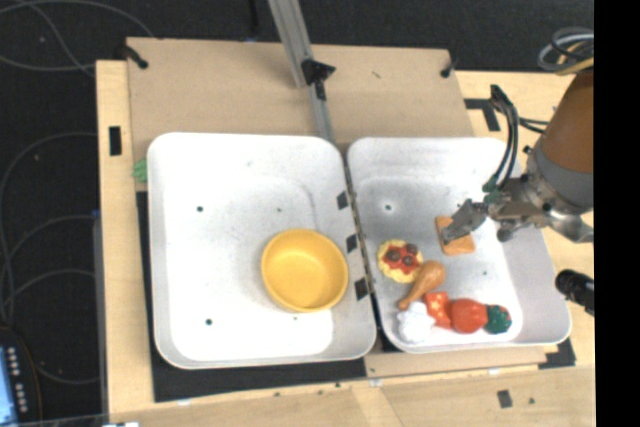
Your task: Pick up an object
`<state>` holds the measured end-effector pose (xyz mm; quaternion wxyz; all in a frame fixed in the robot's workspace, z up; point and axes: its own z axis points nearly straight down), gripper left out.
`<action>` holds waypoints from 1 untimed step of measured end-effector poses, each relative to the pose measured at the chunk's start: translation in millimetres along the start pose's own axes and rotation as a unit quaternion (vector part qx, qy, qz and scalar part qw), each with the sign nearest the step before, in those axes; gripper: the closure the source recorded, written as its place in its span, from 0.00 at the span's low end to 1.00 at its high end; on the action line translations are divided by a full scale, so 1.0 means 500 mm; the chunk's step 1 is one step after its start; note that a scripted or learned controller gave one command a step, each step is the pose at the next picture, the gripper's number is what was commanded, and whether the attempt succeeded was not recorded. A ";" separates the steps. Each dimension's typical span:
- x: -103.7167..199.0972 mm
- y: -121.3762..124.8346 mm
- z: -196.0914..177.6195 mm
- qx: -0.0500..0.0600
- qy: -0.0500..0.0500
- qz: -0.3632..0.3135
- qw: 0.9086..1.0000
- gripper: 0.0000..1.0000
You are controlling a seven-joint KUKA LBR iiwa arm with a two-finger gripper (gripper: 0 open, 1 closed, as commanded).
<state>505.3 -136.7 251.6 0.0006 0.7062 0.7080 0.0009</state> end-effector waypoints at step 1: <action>-0.001 0.000 0.000 0.000 0.000 0.001 1.000 0.00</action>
